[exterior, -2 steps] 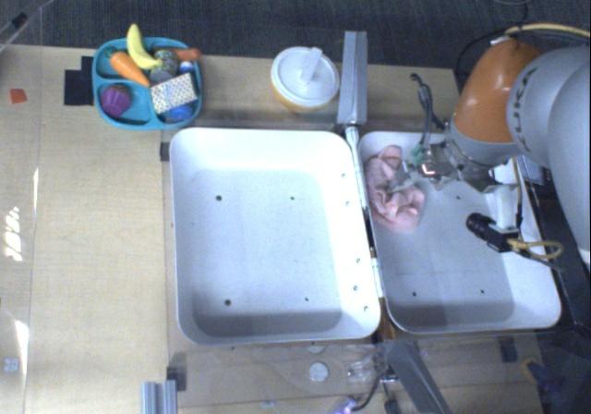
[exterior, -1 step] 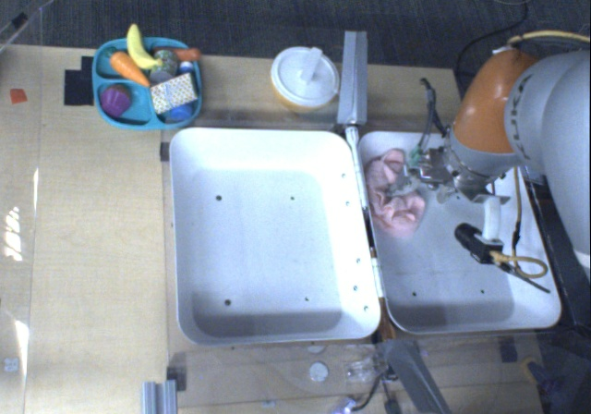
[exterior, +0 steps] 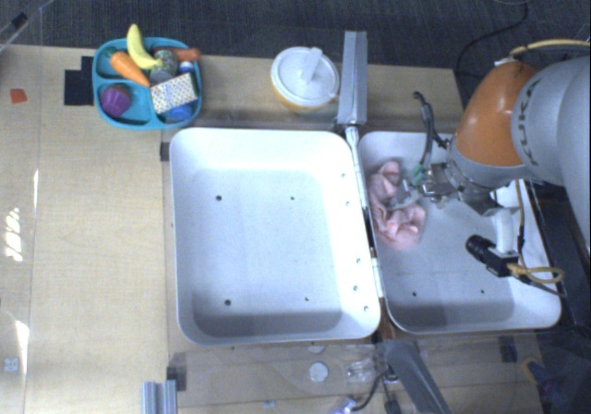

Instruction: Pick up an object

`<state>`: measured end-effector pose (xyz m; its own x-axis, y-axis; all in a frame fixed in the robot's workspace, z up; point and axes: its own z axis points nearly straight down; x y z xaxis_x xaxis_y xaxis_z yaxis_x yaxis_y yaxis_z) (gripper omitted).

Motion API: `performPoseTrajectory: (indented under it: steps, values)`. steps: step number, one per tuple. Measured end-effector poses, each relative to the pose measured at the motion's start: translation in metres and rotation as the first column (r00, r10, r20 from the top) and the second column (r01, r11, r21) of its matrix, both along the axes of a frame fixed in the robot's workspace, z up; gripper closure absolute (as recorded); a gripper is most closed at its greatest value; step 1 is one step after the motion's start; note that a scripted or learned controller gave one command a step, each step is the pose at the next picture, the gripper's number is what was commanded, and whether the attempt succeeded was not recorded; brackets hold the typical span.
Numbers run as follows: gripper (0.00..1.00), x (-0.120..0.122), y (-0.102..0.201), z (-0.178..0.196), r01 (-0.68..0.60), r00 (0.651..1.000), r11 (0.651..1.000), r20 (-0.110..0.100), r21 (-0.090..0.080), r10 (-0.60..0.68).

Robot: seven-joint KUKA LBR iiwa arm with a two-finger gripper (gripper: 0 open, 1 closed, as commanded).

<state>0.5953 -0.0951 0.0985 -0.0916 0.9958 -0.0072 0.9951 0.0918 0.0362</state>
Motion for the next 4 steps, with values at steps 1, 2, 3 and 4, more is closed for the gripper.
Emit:
performPoseTrajectory:
  steps: [1, 2, 3, 4]
  values:
    - [1.00, 0.003, 0.003, 0.013, -0.004, 1.000, 1.000, 0.007, 0.003, 0.004]
    - [1.00, 0.058, 0.054, 0.137, -0.231, 0.972, 0.973, -0.029, 0.002, 0.231]
    - [1.00, 0.075, 0.035, 0.099, -0.601, 0.799, 0.799, -0.031, 0.000, 0.601]
    - [1.00, 0.055, 0.046, 0.155, -0.421, 0.907, 0.907, -0.027, -0.001, 0.421]
